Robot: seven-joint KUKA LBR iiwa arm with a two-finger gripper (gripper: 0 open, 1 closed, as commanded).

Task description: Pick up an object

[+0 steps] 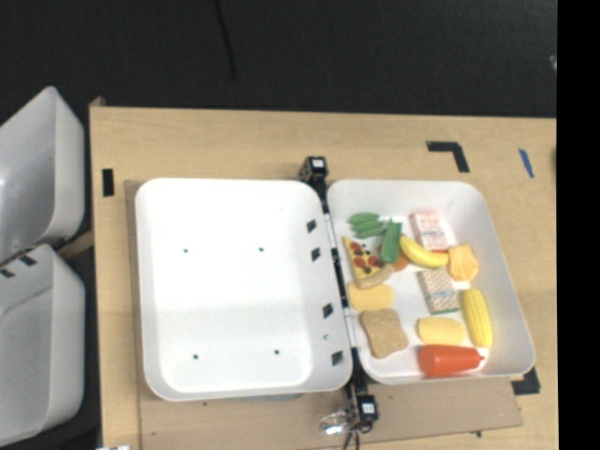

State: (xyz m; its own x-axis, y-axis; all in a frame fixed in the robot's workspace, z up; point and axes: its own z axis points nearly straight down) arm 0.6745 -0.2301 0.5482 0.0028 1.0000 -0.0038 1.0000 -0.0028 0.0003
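The right bin [497, 251] holds several toy foods. A green pea pod [367, 222] and a green pepper piece [391, 240] lie at its far left. A pizza slice [364, 262] sits below them, beside a yellow banana [421, 253]. A pink carton [427, 227] lies at the far side, with an orange piece [463, 263] and a wrapped bar [438, 292] near it. A corn cob [477, 315], a yellow wedge [441, 330], a bread slice [382, 332], a yellow slab [372, 297] and a red-orange carrot [450, 359] fill the near part.
The left bin [225, 284] lies beside the right one, joined by black clips [328, 279] along the shared edge. Both rest on a wooden bench [234, 143]. White housings [33, 251] stand at the far left.
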